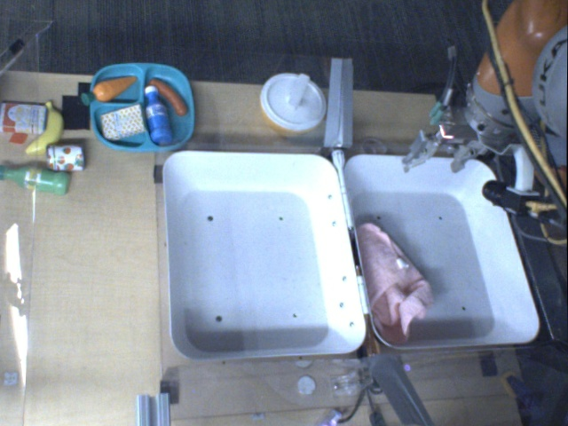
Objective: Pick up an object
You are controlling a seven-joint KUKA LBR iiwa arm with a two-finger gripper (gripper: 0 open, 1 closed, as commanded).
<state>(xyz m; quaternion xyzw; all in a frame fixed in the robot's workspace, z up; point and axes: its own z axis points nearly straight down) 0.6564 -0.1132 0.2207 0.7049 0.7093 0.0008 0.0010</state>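
Worktop point(89, 264) carries everything; two white bins sit butted together so the arm can reach both from its side.

Left bin point(257, 256): well off to the pincer's left, nothing to grab in it.

Right bin point(461, 229): directly below and ahead of the pincer.

Arm point(524, 51): comes in from the right, wrist bent down over the right bin's far edge, high and clear of the floor. Looks like a hover/approach pose, not a grasp.

Pink cloth point(395, 282): crumpled against the right bin's left wall, down-left of the pincer and well apart from it. Likely the pick target, being the sole item in either bin. Soft, so I'd expect it to bunch.

Blue tray point(182, 114) and white lid point(293, 103): far left of the pincer, outside the bins, probably just parked.

Pincer point(441, 152): fingers spread wide, nothing between them.
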